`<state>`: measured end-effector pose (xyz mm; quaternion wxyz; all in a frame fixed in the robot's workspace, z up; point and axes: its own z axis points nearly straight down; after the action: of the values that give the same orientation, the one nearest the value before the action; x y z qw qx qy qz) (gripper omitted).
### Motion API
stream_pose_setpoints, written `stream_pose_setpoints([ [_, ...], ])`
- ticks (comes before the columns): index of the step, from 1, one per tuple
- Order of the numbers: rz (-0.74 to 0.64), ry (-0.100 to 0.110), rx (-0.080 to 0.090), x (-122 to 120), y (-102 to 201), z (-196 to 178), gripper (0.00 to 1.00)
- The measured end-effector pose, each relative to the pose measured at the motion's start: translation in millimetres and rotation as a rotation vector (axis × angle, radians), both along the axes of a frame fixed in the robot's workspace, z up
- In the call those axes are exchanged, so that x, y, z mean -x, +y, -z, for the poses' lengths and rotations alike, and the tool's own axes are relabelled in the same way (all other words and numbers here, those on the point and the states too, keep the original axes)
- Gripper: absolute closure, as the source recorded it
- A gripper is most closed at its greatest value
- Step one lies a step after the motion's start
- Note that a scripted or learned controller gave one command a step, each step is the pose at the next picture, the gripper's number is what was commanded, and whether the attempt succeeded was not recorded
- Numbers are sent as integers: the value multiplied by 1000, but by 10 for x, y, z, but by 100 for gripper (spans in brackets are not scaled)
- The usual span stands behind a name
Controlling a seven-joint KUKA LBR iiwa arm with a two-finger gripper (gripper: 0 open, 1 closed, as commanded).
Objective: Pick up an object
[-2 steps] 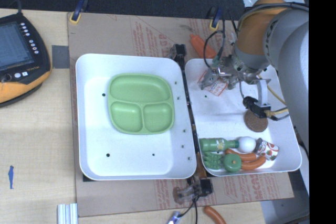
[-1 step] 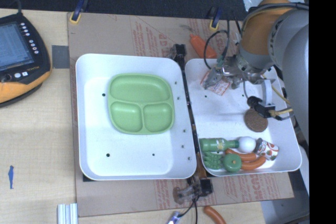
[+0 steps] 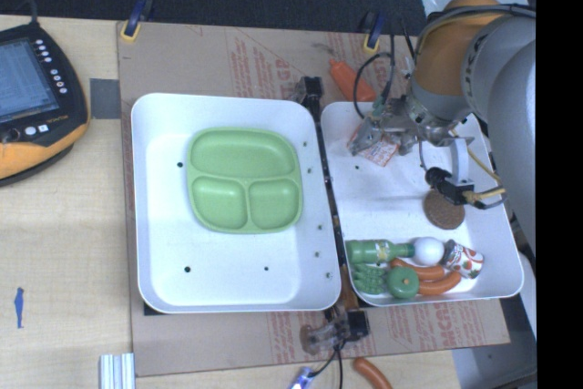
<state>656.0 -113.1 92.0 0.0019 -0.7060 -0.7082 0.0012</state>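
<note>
White moulded plastic forms both shallow bins; the left bin (image 3: 164,196) carries a pale green divided plate (image 3: 244,179) with three smooth recesses. In the camera view, the gripper (image 3: 381,134) stands low at the far end of the right bin (image 3: 383,196), directly over a small crumpled packet (image 3: 375,148) with red and white print; whether it has hold of the packet cannot be told. The remaining candidates lie well apart at the near end: a green bottle-shaped toy (image 3: 375,251), a white egg-shaped piece (image 3: 427,248), an orange sausage-shaped piece (image 3: 435,281), with a flat brown disc (image 3: 444,211) between. Judgement: the packet is thin and pliable, so a sound grasp would need the gripper centred on its raised crumple, closed firmly, then lifted straight.
</note>
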Motion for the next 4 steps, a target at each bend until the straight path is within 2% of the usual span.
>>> stream_pose_setpoints([
  [1, 1, -4, 1, -4, -109, -1, 0],
  [2, 0, 0, 0, 0, 3, 1, 0],
  [4, 1, -3, 1, -4, -115, -2, 0],
])
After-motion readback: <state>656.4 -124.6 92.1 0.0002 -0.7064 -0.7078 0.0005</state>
